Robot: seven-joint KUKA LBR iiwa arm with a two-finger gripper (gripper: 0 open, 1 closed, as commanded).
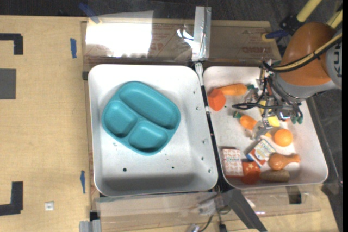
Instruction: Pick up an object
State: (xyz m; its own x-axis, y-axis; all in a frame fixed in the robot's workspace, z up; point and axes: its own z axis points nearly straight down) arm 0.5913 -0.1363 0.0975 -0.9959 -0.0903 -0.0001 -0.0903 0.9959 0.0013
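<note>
— What have we got on the bench?

— Two white bins side by side. The left bin (109, 171) holds a teal divided plate (142, 117), three compartments, lying flat and turned a bit askew. The right bin (315, 155) has all the small stuff.

— Such as?

— A carrot (232, 89) near the far edge, with an orange cup (217, 100) just beside it on the left, hard against the wall between the bins. An orange ball (283, 137) sits towards the right, and a smaller orange piece (247, 122) lies nearer the middle. Along the near edge there's a small printed carton (232, 160), a red item (250, 171) touching it, a brown sausage-shaped thing (275, 176), and what looks like a toy drumstick (283, 160) just above that. A white packet (262, 150) lies tilted between the carton and the ball.

— And the arm?

— It comes in from the right, orange band (305, 51) over the far right corner of that bin. The gripper (266, 108) is down among the objects, in a tangle of cables, between the carrot and the ball.

— Holding anything?

— I can't tell how the jaws stand; the wrist and wiring cover them from up here. Nothing is visibly clamped. Every object looks to be resting on the bin floor.
</note>
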